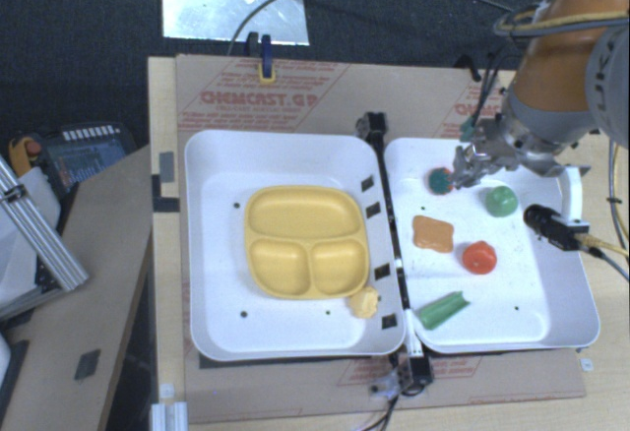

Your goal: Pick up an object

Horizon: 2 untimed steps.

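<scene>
The right bin (551,316) holds a small teal ball (439,181), a green round piece (501,200), an orange flat piece (433,233), a red round piece (479,258) and a long green piece (441,309). My gripper (469,170) hangs low at the bin's back left, right beside the teal ball and touching or nearly touching its right side. Nothing shows between its fingers. The green round piece lies just to the gripper's right.
The left bin (212,222) carries a yellow three-part tray (305,240) and a small yellow lump (364,302) at its front right corner. A black divider (386,222) runs between the bins. Bare white floor lies at the right bin's front right.
</scene>
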Available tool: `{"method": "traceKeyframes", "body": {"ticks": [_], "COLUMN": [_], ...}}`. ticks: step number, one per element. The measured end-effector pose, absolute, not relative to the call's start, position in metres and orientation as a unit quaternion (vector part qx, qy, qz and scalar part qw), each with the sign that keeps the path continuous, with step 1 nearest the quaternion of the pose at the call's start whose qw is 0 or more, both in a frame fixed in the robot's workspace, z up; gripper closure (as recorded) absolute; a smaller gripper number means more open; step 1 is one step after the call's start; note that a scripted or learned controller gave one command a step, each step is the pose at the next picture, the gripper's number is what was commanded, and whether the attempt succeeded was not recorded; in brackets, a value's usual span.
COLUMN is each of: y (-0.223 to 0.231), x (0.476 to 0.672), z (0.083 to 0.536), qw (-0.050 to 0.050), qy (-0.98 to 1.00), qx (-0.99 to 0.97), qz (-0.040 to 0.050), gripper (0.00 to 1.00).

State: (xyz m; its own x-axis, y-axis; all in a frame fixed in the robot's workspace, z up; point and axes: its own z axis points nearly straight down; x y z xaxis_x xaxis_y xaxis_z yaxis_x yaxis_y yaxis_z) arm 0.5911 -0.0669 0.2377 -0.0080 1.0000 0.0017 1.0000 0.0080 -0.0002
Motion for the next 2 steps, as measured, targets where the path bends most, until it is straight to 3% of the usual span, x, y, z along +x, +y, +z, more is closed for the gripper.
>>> {"method": "traceKeyframes", "body": {"ticks": [2], "y": [0.030], "x": [0.550], "z": [0.248], "qw": [0.001], "qy": [-0.710], "qx": [-0.704], "qz": [-0.0007], "gripper": [1.00]}}
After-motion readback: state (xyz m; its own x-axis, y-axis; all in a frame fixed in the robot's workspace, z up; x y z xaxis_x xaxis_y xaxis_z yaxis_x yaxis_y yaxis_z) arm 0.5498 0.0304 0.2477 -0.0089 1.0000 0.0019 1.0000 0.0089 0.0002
